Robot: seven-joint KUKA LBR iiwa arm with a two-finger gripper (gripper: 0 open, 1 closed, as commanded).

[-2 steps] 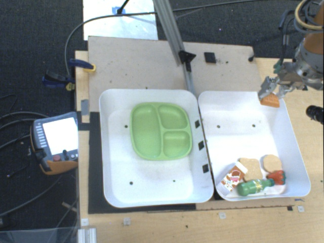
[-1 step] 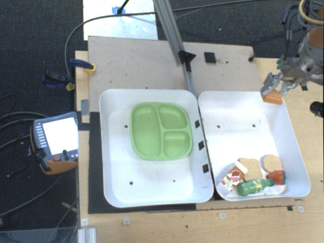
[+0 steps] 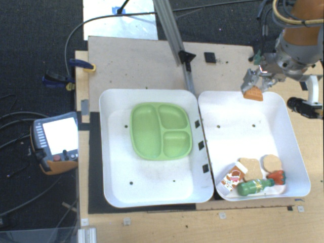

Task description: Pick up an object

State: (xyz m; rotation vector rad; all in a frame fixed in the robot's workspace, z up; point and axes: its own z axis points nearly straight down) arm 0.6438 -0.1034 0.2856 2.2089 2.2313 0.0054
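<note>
Orange object (image 3: 253, 94) clamped between fingers of gripper (image 3: 253, 86), at 12 o'clock over right bin (image 3: 243, 135); other items at 5 o'clock.

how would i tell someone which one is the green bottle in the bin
Take the right bin, the one without the green tray. Its near corner holds a small pile; the bottle lies on its side at the front, the one green piece among tan and red ones.
</note>
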